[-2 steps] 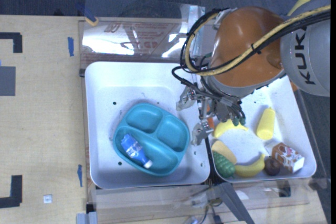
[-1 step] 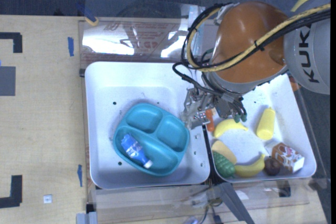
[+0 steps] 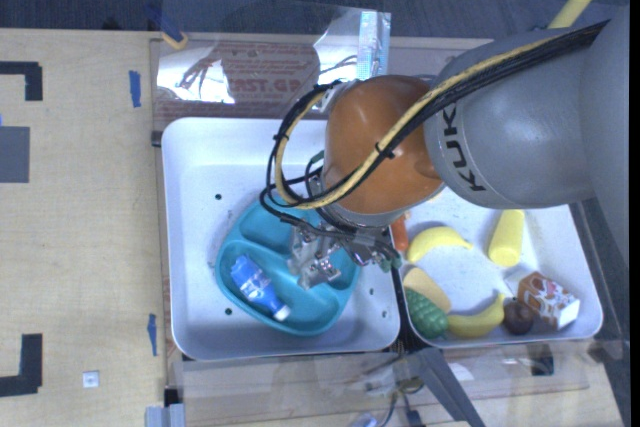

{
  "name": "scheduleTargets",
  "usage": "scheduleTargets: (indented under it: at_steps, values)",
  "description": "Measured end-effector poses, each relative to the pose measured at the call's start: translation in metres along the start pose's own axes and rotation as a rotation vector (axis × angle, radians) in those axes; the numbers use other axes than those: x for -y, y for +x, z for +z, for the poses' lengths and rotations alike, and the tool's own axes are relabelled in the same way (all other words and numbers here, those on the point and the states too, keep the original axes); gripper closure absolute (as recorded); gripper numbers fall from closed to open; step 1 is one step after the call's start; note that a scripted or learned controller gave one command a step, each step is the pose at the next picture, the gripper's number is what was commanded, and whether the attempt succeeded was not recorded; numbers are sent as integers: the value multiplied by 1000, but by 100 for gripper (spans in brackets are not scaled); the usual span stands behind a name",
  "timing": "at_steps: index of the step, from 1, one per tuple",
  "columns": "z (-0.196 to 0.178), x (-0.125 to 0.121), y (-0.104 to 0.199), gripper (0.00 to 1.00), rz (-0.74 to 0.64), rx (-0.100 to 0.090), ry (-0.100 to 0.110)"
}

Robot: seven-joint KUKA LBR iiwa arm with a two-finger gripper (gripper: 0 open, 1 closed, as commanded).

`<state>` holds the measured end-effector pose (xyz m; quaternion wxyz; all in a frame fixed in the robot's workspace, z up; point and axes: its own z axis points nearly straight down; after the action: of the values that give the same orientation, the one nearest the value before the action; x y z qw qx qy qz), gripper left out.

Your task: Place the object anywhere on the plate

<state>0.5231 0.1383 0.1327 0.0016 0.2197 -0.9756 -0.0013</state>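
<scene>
the blue plate (image 3: 262, 237) lies in the left white bin (image 3: 190, 215). a small blue tube with a white cap (image 3: 256, 287) rests on the plate's lower left part. the gripper (image 3: 318, 263) hovers over the plate's right side, just beside the tube; whether it is parted or closed cannot be told. toy foods (image 3: 470, 280) fill the bin right of the plate.

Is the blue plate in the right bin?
No, the blue plate lies in the left bin, with a small blue tube on it; the right bin holds toy food.
</scene>
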Motion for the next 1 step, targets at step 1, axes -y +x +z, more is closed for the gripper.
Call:
scheduleTargets:
  at_steps: [1]
  values:
    - [-3, 1, -2, 0, 1, 6, 2]
